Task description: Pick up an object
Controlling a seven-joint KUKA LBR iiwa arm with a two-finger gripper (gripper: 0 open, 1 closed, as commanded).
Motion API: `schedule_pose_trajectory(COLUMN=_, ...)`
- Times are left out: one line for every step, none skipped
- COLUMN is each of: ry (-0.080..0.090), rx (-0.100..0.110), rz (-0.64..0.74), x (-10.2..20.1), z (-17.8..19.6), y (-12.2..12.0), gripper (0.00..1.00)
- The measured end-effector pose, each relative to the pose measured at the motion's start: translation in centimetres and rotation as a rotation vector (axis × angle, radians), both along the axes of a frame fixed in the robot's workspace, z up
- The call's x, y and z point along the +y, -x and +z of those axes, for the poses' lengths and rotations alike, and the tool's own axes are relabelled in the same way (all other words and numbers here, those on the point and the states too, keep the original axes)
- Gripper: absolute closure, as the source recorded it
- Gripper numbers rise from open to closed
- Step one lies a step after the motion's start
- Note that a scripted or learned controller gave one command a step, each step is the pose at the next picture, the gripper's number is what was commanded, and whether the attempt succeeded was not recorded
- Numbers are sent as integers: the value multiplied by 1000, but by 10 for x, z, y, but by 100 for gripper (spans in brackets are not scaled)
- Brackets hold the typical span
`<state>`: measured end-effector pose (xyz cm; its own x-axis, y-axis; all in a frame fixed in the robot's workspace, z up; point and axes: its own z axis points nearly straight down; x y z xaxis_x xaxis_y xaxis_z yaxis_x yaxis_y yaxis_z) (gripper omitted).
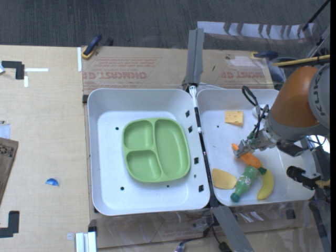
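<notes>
So far nothing is lifted. The gripper (247, 146) is lowered into the right bin (220, 133), right at the orange carrot (250, 159); whether it is gripped cannot be told. The carrot is seen lying on the bin floor. Grasp and lift are left.

Red printed lettering stands on the cardboard sheet (137, 67) lying at twelve o'clock from the left bin (100, 140); it appears upside down and mirrored, reading roughly "CHEMCAST GP", though the characters are not fully certain. Similar red print on the cardboard (239, 70) behind the right bin is too blurred to read.
</notes>
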<state>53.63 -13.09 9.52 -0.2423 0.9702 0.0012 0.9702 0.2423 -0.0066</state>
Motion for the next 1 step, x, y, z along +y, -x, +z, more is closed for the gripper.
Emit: schedule_pose_trajectory(ry=1, rx=0, rz=-88, x=90, z=93, y=-51, gripper=100)
